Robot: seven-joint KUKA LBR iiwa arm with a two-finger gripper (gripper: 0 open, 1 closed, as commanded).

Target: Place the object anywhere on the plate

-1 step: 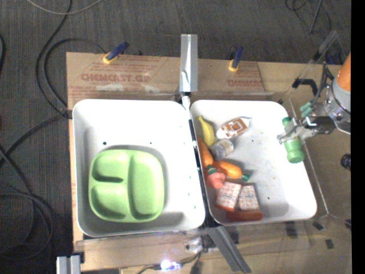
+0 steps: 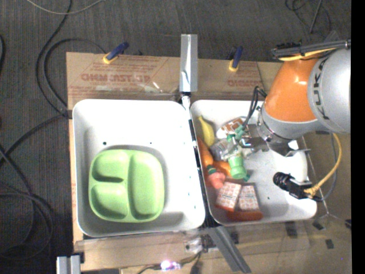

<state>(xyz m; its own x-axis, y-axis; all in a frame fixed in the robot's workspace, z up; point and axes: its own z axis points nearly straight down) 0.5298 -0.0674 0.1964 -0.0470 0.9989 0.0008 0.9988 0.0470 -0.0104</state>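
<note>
Claw (image 2: 239,144) is down in the right bin's (image 2: 296,210) clutter; can't tell its state. The green plate (image 2: 127,185) sits at 9 o'clock. I'd isolate one item, like the banana (image 2: 206,131), then lift straight.

A light green plate (image 2: 128,185) with three compartments lay flat in the left bin (image 2: 82,119), toward its near left corner.
</note>
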